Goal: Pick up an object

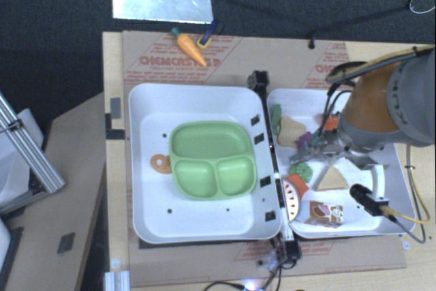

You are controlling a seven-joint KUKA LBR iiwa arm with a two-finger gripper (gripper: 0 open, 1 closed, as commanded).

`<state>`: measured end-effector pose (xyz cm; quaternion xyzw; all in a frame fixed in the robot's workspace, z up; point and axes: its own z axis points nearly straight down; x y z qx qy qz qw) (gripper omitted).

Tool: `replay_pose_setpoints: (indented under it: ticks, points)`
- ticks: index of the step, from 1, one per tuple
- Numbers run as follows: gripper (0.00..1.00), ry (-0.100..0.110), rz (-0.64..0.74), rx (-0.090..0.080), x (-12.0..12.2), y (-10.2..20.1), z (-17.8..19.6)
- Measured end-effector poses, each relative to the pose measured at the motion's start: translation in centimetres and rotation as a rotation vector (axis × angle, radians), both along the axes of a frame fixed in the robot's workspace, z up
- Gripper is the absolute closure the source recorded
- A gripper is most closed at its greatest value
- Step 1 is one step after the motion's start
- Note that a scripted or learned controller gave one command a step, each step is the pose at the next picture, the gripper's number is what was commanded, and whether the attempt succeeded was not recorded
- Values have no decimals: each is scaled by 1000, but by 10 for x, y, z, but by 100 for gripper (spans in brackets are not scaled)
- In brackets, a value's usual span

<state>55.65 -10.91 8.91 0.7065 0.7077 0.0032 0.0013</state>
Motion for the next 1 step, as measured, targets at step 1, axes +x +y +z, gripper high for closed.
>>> replay_pose_setpoints:
  ticks: [1]
  points:
    - [100, -7, 1, 1, 2, 1, 12]
